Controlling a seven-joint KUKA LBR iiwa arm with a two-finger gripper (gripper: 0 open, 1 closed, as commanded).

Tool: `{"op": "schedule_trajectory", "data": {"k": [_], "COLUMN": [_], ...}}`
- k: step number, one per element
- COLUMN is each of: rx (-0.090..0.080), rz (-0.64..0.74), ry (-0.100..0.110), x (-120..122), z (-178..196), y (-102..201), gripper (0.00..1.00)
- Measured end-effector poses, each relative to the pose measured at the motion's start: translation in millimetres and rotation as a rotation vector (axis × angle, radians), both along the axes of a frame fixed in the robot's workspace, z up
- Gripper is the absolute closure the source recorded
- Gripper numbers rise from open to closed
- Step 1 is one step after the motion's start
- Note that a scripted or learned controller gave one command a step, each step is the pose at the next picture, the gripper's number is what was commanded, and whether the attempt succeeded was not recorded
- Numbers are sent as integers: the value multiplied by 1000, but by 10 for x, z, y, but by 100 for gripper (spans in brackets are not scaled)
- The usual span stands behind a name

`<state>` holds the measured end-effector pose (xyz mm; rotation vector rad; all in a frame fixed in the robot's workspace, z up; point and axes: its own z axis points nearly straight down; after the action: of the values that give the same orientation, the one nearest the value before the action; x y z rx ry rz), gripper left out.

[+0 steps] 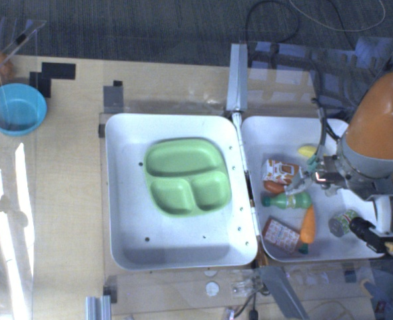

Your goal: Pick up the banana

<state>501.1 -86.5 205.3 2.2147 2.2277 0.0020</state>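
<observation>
Approach step: the gripper [322, 174] hovers in the right bin [276, 133] just near of the banana [307, 151] — grip state I cannot tell. Next move: settle over the banana and close.

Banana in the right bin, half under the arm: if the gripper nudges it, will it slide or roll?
The banana looks smooth and glossy on the slick white right bin, so it probably slides. Its curve suggests it would pivot rather than roll. The gripper covers much of it, so this is uncertain.

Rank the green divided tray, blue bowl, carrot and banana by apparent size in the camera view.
1. green divided tray
2. blue bowl
3. carrot
4. banana, though the arm partly hides it, so its rank is unsure.
</observation>
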Motion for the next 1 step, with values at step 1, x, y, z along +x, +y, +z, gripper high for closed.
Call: {"op": "schedule_trajectory", "data": {"k": [1], "rx": [-1], "rz": [-12], "ry": [-3], "x": [590], "z": [-133], "y": [-584], "gripper": [0]}}
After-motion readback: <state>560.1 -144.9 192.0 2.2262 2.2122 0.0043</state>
